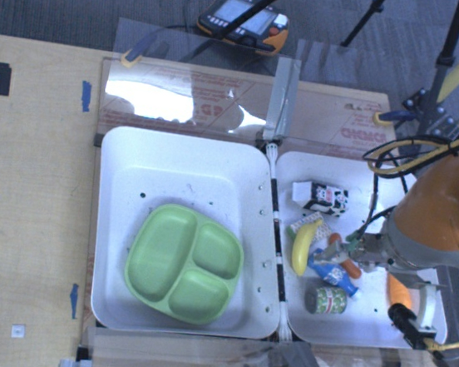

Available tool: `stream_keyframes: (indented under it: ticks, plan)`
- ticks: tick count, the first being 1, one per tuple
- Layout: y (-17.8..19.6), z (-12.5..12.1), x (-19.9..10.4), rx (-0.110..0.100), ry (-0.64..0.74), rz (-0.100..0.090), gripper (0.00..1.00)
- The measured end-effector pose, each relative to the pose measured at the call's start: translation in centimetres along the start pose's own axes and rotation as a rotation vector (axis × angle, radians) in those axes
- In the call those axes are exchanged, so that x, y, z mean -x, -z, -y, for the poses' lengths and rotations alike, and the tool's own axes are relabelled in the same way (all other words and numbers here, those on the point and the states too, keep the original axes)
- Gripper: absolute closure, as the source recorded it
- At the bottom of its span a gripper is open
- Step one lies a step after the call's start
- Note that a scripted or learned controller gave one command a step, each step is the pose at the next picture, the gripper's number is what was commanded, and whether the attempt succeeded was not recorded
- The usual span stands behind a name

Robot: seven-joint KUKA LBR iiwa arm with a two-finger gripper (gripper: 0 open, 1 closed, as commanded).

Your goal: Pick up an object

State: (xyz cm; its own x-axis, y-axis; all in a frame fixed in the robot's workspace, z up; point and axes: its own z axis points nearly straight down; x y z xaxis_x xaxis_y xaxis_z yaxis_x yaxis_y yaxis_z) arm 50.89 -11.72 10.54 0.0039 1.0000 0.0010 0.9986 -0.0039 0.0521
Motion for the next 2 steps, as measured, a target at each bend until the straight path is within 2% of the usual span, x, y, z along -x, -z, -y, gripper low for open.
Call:
stream_keyframes:
  ticks: [1, 2]
  plan:
    - [-2.0, -3.2, -2.0, -0.044, 0.045, 0.001, 0.00]
    - [-1.0, -3.3, -1.9, -0.042, 0.044, 0.003, 1.00]
